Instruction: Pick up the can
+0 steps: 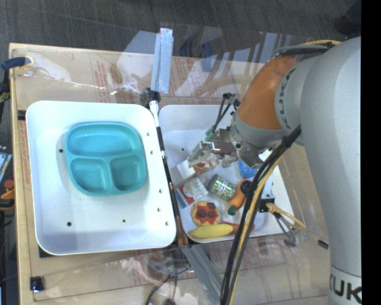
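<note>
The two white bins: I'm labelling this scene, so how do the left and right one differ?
The left bin holds one thing, a turquoise divided tray lying flat; the right bin holds a jumble of small items, among them a green can, a banana and a carrot. The left bin looks wider in this view than the right bin. The arm's hand is over the right bin, not the left bin. Both are shallow and white, set side by side.
</note>
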`<action>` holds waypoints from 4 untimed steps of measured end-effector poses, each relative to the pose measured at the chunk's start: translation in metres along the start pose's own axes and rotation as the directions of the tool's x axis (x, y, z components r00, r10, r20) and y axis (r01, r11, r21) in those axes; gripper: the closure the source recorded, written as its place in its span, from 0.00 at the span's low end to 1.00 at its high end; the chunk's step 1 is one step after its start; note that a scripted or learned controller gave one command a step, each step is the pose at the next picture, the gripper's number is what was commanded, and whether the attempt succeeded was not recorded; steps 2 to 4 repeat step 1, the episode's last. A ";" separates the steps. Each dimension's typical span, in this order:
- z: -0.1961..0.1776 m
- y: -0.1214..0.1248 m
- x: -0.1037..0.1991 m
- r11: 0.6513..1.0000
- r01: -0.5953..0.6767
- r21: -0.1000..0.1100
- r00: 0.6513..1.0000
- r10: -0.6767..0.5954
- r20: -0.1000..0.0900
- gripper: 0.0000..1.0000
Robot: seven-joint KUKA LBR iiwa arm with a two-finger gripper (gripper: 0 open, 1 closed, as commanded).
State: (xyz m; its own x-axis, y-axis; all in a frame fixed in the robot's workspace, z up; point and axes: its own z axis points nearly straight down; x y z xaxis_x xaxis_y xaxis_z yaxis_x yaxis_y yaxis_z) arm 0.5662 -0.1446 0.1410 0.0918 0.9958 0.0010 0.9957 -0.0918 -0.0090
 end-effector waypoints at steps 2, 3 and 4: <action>0.036 0.021 0.005 0.999 0.035 -0.028 0.999 -0.035 0.004 0.00; 0.036 0.021 0.005 0.999 0.035 -0.028 0.999 -0.035 0.004 0.00; 0.036 0.021 0.005 0.999 0.035 -0.028 0.999 -0.035 0.004 0.00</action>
